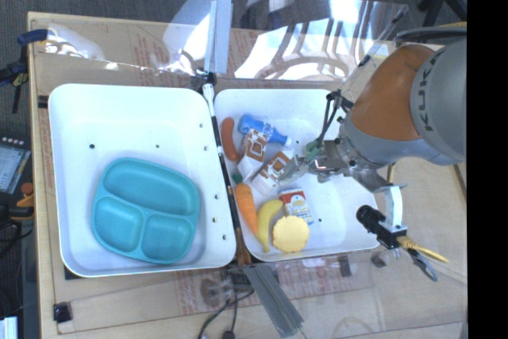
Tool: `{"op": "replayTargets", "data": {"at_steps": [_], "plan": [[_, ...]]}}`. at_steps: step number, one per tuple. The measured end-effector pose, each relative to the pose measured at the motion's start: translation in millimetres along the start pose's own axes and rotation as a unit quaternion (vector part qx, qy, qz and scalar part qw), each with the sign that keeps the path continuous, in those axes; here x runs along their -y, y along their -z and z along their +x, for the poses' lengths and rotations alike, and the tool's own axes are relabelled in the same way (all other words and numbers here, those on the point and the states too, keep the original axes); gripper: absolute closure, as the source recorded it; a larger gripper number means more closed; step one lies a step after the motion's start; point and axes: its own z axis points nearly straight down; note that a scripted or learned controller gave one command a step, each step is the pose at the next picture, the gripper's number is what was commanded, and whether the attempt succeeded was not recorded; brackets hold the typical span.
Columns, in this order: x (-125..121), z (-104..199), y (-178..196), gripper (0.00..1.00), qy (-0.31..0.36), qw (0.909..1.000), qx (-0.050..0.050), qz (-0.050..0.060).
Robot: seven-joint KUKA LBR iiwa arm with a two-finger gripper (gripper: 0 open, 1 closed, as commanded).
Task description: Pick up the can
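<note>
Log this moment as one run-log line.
arm: over right bin | gripper: among items | can: lying in bin, ungrasped | left bin: teal tray

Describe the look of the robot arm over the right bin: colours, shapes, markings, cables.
The arm is a thick, rounded grey body with a broad orange band above the wrist and dark KUKA lettering on its grey shell. Thin dark cables run down beside the wrist. The hand is a small assembly of silvery metal and dark parts, with a black fitting projecting from the wrist.

"KUKA" lettering, partly cut off, on the grey arm (pixel 432 103).
</note>
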Motion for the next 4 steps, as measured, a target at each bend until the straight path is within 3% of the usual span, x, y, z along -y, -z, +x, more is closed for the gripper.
{"op": "replayTargets", "data": {"at_steps": [1, 2, 3, 4], "plan": [[-8.6, 23.4, -94.7, 0.0, -0.031, 0.9995, 0.005, -0.007], [24.1, 45.5, -90.6, 0.0, -0.179, 0.9835, 0.015, -0.021], [28.6, 49.8, -96.6, 0.0, -0.384, 0.9234, 0.003, -0.008], [-141.2, 67.7, -100.2, 0.0, -0.633, 0.7743, 0.002, 0.001]]}}
